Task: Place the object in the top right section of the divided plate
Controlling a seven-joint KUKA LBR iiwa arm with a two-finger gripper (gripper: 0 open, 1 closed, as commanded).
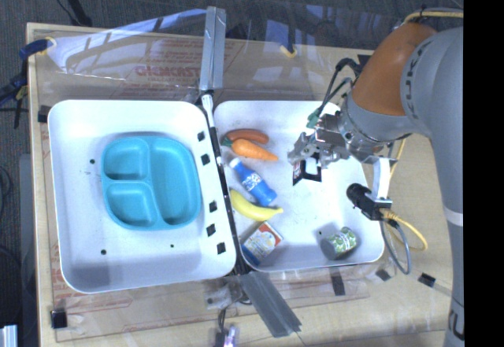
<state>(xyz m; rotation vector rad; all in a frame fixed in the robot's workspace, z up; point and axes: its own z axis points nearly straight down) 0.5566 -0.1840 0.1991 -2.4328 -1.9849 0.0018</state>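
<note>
The gripper (309,160) hovers empty, fingers slightly parted; the carrot (253,150) just beyond them looks light, stiff and smooth, best pinched across its thick middle.

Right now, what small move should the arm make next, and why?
Probably shift left and down toward the carrot. The end effector sits over bare bin floor in the right bin, apart from every item, and the blue plate in the left bin holds nothing.
</note>
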